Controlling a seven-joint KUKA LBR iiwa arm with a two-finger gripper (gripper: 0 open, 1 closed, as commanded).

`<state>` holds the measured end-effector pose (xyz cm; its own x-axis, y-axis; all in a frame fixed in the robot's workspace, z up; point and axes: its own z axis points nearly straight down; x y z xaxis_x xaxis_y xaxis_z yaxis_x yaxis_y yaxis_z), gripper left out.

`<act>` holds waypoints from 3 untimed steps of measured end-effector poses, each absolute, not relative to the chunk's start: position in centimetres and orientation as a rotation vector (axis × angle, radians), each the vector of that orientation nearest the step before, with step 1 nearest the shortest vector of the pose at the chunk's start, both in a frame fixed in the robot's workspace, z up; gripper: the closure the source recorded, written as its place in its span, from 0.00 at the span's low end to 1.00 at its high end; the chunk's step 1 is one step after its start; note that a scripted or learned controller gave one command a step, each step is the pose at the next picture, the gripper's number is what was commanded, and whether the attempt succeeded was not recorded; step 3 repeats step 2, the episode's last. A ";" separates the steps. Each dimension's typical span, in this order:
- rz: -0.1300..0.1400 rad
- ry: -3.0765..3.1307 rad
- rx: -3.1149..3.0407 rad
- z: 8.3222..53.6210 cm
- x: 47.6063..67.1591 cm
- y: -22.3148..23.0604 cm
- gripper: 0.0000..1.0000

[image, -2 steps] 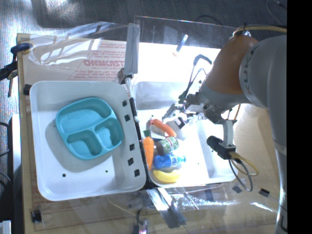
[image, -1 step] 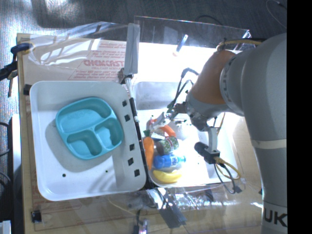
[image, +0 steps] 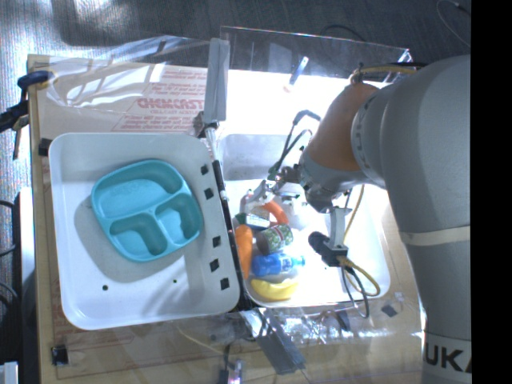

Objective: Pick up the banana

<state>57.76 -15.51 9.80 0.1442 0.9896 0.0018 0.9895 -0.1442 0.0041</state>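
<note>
banana [image: 273, 290]: only its lower curve showed; the top lay under a blue bottle [image: 276, 263]
gripper [image: 258, 201]: finger state could not be told (glare and clutter around it)
right bin [image: 370, 282]: far wall washed out by glare, partly behind the arm [image: 416, 134]
arm: cut off at the right edge

The banana [image: 274, 289] is lying flat in the right bin, near its front edge, at the bottom of a small heap of items; yellow and curved, it is sitting partly under a blue object that is covering its upper side
</note>
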 end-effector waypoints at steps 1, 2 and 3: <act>0.015 2.058 2.367 11.0 58.0 -15.3 1.00; -0.001 1.928 2.482 19.6 60.6 -10.1 1.00; -0.001 1.928 2.482 19.6 60.6 -10.1 1.00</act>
